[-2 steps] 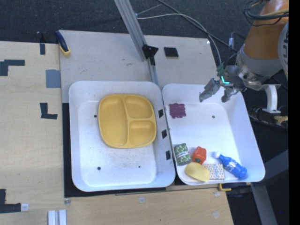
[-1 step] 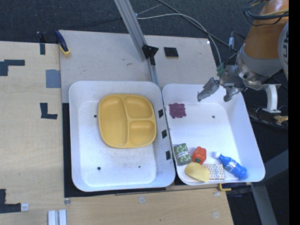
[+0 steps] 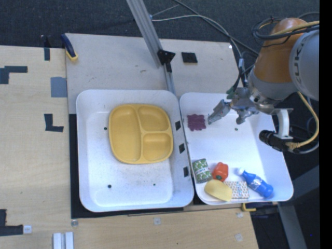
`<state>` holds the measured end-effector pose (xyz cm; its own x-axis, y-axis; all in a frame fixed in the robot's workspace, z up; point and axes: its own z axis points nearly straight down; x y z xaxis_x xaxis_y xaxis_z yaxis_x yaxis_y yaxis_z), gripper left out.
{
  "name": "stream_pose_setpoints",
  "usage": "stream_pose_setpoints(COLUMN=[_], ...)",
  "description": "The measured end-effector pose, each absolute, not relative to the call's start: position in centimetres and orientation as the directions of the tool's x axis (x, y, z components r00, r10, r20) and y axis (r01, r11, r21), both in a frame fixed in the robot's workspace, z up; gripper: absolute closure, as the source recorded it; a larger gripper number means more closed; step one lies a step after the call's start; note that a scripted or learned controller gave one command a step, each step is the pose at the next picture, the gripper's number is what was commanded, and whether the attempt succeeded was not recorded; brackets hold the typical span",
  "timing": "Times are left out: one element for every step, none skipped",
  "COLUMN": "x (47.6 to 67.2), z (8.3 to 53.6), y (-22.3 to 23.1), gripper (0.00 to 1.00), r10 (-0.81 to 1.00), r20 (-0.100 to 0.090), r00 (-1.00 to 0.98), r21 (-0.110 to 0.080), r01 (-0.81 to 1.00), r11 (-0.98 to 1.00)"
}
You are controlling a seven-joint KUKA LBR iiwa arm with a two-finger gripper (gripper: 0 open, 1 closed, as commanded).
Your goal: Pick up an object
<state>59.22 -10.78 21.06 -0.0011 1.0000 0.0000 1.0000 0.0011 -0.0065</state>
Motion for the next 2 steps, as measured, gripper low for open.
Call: stream_pose_setpoints(x=[59.1,58.3], z=[14.7,9.7], y=[-10.2,-9.5], gripper=[0.0,0.0], r10=[1.0,1.0], r20=[0.0,0.0], r00=[-0.001,-0.001], r21=[-0.007,-0.007], r01=[1.0,1.0], r11=[0.001,0.001])
